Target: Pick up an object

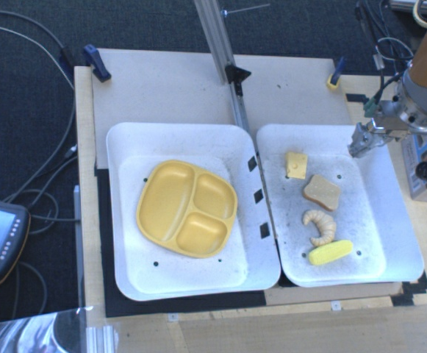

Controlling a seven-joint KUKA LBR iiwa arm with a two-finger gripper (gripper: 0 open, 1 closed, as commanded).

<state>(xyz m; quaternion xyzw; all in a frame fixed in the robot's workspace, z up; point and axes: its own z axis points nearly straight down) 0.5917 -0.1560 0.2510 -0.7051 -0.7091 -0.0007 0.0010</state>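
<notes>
I see the gripper (361, 144) over the right bin's (389, 219) upper edge; I cannot tell its state. Cheese (296, 165), bread (322, 192), shrimp (322, 226) and corn (330, 253) lie lower-left of it.

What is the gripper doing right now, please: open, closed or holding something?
Gripper: cannot be told whether open or closed; it hangs over the right white bin's upper right edge.

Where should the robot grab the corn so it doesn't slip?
Probably around the middle of the corn, coming straight down from above. It lies flat in the right bin, long and narrow, so fingers closing across its short width would fit. The shrimp lies close above its left end, so the middle keeps clear.
</notes>
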